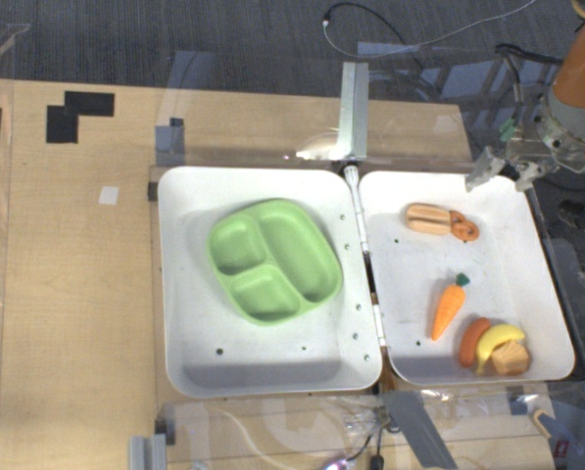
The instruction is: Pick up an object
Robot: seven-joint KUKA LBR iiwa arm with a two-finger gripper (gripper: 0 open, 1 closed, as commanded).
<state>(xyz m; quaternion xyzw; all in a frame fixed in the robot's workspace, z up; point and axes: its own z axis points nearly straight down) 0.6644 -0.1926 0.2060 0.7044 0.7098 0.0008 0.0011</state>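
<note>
Orange and yellow toy food (492, 347) sits piled in the near corner of the right bin (410, 306). Next comes a carrot (449, 306), then a hot dog (441, 221) farther back. The claw (500, 167) hangs over the bin's far edge; it is blurry, so I cannot tell its grip. The carrot lies alone, so drop straight onto its middle.

a light wooden bench top (67, 292) fills the view from 6 to 9 o'clock. dark grey carpet (174, 18) runs along 12 o'clock. black tape marks (76, 114) sit toward 10 o'clock, and a black cable (370, 18) loops near 1 o'clock.
</note>
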